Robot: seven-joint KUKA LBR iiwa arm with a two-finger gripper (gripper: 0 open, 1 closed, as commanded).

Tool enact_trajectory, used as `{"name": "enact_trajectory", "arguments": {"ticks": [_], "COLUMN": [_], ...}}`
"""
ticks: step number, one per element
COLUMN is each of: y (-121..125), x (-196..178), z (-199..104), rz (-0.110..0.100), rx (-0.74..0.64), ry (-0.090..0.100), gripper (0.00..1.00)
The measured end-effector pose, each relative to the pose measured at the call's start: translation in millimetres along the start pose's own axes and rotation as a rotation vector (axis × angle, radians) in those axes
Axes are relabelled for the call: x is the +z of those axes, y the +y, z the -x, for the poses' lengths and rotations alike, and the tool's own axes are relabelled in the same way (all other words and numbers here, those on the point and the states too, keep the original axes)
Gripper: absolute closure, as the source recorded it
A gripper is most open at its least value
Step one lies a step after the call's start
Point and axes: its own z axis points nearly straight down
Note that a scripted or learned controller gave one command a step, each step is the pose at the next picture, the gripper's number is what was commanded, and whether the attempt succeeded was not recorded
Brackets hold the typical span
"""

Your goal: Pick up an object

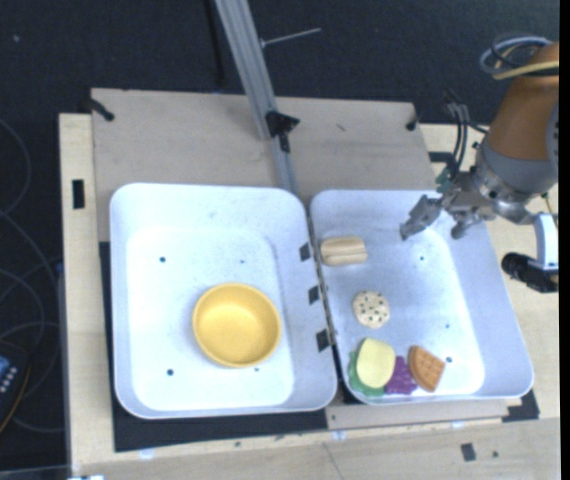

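Four small objects lie untouched in the right bin (485, 298): a tan wooden block (343, 251) at its left wall, a speckled cookie (370, 309) below it near the middle, and along the front edge a yellow-green toy (374, 364) with a purple piece (402, 378) just beside it and an orange wafer (426, 367) to their right. None of them is lifted, and any one would serve as the object to pick up. The pincer (437, 216) hovers above the bin's upper right area, its two fingers spread apart with nothing between them, well apart from the block and farther from the rest. The grey arm (520, 138) with its orange band reaches in behind it. In the left bin (135, 268) a yellow bowl (236, 324) sits alone, far from the pincer. Both bins rest side by side on the table (365, 138). By this showing the task is at its opening stage: no grasp is made, and the descent, the closing and the lift all remain to be done.
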Motion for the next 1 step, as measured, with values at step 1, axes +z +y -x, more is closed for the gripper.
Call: {"name": "enact_trajectory", "arguments": {"ticks": [1], "y": [0.0], "x": [0.0], "z": [0.1], "rz": [0.000], "rx": [-0.001], "ry": [-0.001], "gripper": [0.00]}}
